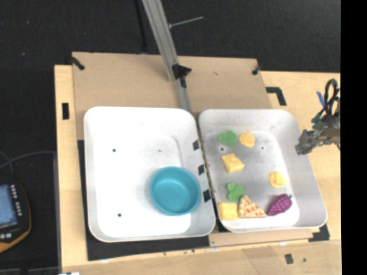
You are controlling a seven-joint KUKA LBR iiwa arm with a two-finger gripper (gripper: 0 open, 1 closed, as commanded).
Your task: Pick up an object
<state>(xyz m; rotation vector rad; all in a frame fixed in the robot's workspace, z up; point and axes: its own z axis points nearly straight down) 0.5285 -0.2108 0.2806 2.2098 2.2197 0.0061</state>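
The right bin (pixel 298 171) holds several toy foods: a green broccoli piece (pixel 228 137), a yellow lump (pixel 247 139), a cheese wedge (pixel 233 163), a small yellow piece (pixel 277 179), a second green piece (pixel 234 192), a pizza slice (pixel 250 207), a yellow block (pixel 227 211) and purple grapes (pixel 279 204). A blue bowl (pixel 175 191) sits in the left bin (pixel 126 136). My gripper (pixel 305 142) hangs at the right bin's right rim, beside the toys and apart from them all. The small yellow piece is the nearest toy to it.
A slanted metal pole (pixel 163 36) runs from the top down to the gap between the bins. Cables (pixel 330 96) hang above the gripper at the right. A handheld pendant (pixel 8 211) lies off the bench at the far left.
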